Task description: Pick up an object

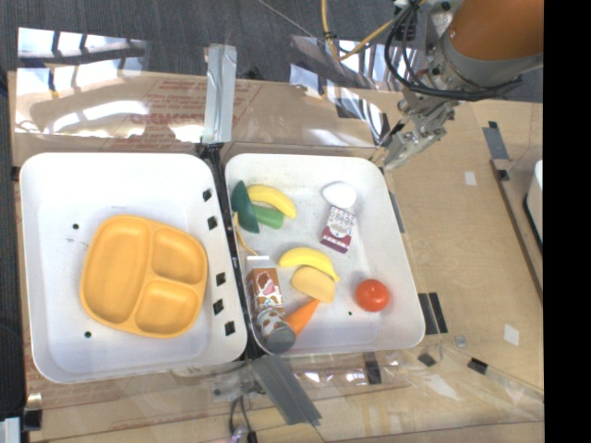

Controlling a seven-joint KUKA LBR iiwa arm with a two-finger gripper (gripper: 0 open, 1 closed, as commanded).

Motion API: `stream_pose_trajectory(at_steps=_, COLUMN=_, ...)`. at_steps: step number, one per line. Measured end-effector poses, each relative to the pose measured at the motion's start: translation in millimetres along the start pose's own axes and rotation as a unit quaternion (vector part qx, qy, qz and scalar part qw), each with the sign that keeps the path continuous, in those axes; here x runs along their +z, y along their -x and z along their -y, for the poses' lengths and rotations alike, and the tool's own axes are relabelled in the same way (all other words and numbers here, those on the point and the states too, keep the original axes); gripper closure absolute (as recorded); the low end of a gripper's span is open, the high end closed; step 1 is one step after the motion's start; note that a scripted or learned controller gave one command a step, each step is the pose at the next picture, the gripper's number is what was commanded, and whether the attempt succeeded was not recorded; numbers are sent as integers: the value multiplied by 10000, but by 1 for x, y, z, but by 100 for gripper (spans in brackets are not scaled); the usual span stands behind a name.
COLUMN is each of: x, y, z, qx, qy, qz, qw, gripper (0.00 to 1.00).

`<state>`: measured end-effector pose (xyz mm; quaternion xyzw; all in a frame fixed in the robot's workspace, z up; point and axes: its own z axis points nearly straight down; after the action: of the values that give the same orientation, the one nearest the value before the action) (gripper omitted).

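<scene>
The arm [489, 17], grey with its orange band, stands at the upper right, and the claw [411, 141] hangs just outside the far right corner of the right bin [392, 326]. It carries nothing; whether it is released or clenched cannot be told from this slant.

Largest item on the bench: the left bin [46, 340], well to the claw's left, holding a yellow divided plate [143, 275] — the item farthest from the claw.

The right bin lies below and left of the claw and holds every candidate for picking:
- a brown carton [265, 293] and a grey-capped can [277, 332], far down-left, touching each other, with the carrot [303, 314] lying against them;
- one banana [274, 199] over a green vegetable [251, 210], left of the claw;
- a second banana [307, 261] touching a yellow wedge [316, 286], below-left;
- a small milk carton [338, 229], nearest but one;
- a white round piece [340, 195], nearest the claw, just beside the carton;
- a red tomato [372, 294], straight below, apart from the others.

Judgement: no object has been picked yet — the approach is not begun. The tomato, standing free, looks the cleanest target, though round and liable to roll; the descent should centre over it. The clustered items risk a double contact. The bin's near wall wants clearance on entry.
</scene>
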<state>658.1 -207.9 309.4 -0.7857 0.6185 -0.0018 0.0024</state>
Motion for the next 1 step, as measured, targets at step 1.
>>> stream_pose_trajectory(at_steps=1, x=-10, y=0, z=1, qx=2, qy=-22, qz=3, qw=10000, gripper=100)
